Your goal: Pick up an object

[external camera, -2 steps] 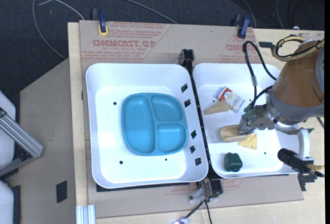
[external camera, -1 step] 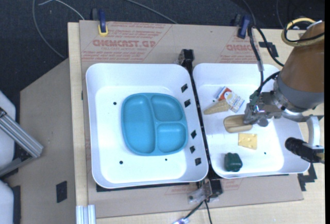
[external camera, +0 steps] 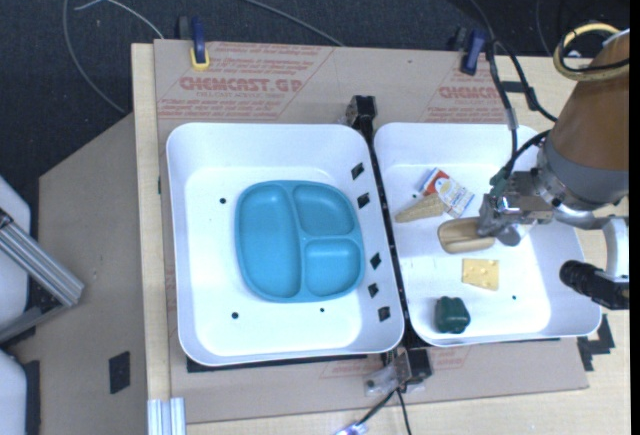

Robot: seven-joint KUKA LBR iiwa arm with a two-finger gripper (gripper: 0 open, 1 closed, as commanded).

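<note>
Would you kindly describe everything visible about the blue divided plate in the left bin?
The blue divided plate is a light blue, rounded-square tray that looks like matte plastic, moulded into three compartments: one tall section on its left and two smaller ones on its right. It lies flat and slightly turned near the middle of the left bin, with nothing in it and nothing else touching it.

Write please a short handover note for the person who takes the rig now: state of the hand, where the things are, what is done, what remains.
Hand: low in the right bin, at the tan piece; whether it grips is unclear.
Right bin also holds a yellow cheese slice, a green item, a red-white packet and a beige wedge.
Left bin: blue divided plate.
Done: nothing visibly lifted.
Left: grasp and lift one object.
</note>
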